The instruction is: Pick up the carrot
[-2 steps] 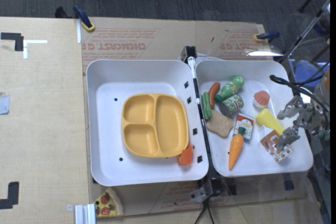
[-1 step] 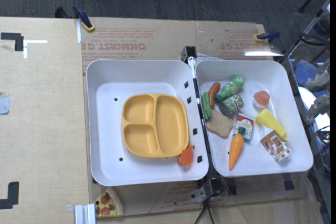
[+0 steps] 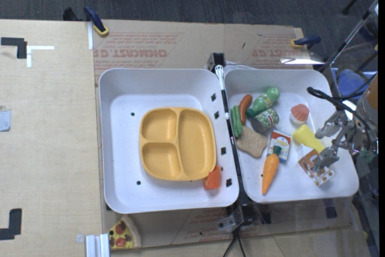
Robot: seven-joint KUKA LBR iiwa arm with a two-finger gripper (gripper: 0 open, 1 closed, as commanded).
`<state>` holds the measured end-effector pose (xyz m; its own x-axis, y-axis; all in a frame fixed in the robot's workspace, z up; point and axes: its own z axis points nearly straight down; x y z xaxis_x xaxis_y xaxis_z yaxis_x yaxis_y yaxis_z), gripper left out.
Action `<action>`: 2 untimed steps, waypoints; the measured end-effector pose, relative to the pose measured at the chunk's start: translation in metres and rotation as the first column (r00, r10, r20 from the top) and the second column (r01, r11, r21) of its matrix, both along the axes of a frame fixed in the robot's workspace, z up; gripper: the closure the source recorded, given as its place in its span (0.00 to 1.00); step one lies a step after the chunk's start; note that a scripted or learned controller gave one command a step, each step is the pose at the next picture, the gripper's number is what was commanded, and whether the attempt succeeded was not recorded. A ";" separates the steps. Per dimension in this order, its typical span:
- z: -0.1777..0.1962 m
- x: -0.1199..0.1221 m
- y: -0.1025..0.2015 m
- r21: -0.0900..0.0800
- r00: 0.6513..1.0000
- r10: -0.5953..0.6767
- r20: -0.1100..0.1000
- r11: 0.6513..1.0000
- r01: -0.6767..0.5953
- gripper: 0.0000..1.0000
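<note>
Now, carrot (image 3: 269, 173): lies left of gripper (image 3: 329, 142), long axis near-upright in view, tip down.
Gripper: fingers spread, grasping nothing.

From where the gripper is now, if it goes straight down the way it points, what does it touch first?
Probably the small orange-and-white patterned carton lying under the gripper near the right bin's front corner, though height is hard to judge. The carrot lies to the left, outside that line.

Cut off by the right edge of the frame: most of the arm (image 3: 374, 123). Too blurry and small to read: the gripper (image 3: 334, 140). Half tucked under the yellow plate (image 3: 178, 143): a small orange thing (image 3: 212, 179).
</note>
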<state>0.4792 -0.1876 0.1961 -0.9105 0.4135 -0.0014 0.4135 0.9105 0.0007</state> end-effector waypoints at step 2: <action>0.040 0.000 0.000 -0.001 1.000 -0.004 0.001 1.000 0.004 0.00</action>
